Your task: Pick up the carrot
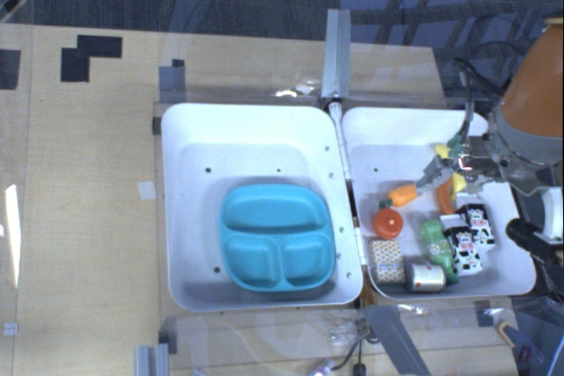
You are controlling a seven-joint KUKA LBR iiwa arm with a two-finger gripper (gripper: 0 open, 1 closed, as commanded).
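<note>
Camera view is showing the grey arm (529, 101) reaching over the right bin (370, 136), its gripper (451, 167) hovering just beside the carrot (404, 195); finger state I cannot tell. Approach is underway; next calls for centring over the carrot.

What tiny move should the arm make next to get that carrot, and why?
Probably a short shift toward the small orange carrot in the right white bin: the gripper sits just beside it, to its upper right, not yet over it.
</note>
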